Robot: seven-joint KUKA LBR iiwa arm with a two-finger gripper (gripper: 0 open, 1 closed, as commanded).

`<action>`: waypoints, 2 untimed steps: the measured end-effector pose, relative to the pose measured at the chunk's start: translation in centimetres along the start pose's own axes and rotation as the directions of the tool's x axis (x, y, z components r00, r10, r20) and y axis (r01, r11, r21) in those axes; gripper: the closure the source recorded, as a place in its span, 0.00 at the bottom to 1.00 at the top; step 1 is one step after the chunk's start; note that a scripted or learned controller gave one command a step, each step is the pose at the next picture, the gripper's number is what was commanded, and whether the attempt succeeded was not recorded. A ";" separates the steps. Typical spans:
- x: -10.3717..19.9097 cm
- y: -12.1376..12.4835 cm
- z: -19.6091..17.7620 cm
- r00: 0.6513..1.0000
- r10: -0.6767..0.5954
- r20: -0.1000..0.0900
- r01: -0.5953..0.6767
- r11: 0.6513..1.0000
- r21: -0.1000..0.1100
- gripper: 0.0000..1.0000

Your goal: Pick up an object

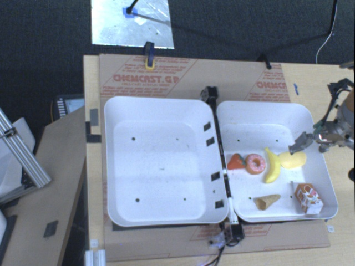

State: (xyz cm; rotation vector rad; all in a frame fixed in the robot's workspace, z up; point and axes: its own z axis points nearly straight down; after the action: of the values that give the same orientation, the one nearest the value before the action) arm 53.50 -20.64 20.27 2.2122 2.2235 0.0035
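Judging from how things lie, the pick is not yet done: every item rests on the floor of the right bin [260, 121] and nothing is lifted. The gripper [301, 143] reaches in over that bin's right rim, with its dark tip just beside a pale yellow lemon-shaped piece [294, 159], perhaps touching its upper edge. Whether the fingers are spread or closed I cannot tell; the tip is a small dark blur, and no object is seen between them. So the grasp, the lift and the carry all seem left to do.

The likely target is the lemon piece, which sits near the right wall, touching the upper end of a banana [272, 168]. It looks smooth, rounded and plasticky, so it may roll or slip under a poor squeeze. Left of the banana lie a pink doughnut [255, 163] and a red strawberry-like piece [237, 162]; a cone [267, 202] and a small carton [308, 198] lie nearer the front. The left bin [158, 159] holds nothing visible.
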 end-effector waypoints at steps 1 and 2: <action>0.0 0.0 -1.5 1.000 0.001 0.000 -0.001 1.000 0.001 0.00; 0.0 1.1 -0.5 1.000 0.000 0.000 0.000 1.000 0.002 0.00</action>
State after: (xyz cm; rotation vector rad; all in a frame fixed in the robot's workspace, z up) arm 54.64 -20.67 20.80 2.2138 2.2242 0.0011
